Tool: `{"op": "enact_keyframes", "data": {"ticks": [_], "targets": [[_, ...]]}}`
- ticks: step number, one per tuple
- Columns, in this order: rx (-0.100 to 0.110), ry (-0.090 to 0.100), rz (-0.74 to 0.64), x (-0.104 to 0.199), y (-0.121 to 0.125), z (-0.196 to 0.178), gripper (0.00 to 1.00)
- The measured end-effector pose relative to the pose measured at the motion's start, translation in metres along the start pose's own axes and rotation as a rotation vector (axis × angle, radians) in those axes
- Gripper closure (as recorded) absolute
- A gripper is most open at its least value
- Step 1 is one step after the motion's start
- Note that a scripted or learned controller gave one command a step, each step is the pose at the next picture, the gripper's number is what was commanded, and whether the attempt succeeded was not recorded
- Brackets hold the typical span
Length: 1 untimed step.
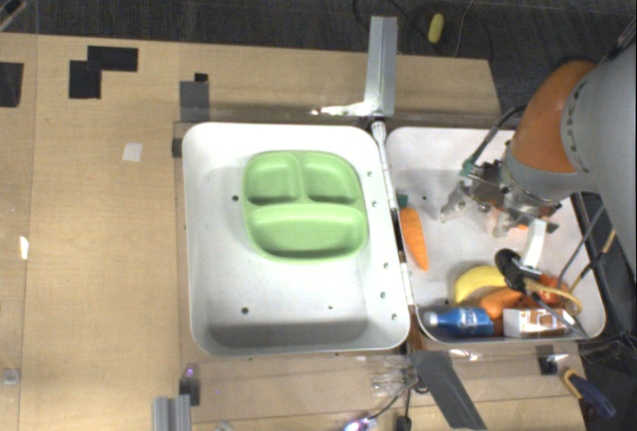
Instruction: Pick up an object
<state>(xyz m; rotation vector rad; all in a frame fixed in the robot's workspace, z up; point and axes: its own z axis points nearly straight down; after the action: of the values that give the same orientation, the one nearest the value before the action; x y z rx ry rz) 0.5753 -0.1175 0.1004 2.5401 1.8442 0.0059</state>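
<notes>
Carrot (414, 239) lies against the right bin's (428, 152) left wall, apart from the banana (478, 281) and bottle (460, 322) near the front. Above the bin hangs the pincer (485, 198), spread open, gripping nothing.

Green tray (303, 203), orange carrot (414, 238), yellow banana (478, 281), seemingly blue bottle (461, 322).
</notes>
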Motion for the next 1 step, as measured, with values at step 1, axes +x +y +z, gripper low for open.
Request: {"op": "enact_keyframes", "data": {"ticks": [1], "targets": [[-0.004,0.001,-0.008,0.0019,0.0013,-0.0115,1.0]]}}
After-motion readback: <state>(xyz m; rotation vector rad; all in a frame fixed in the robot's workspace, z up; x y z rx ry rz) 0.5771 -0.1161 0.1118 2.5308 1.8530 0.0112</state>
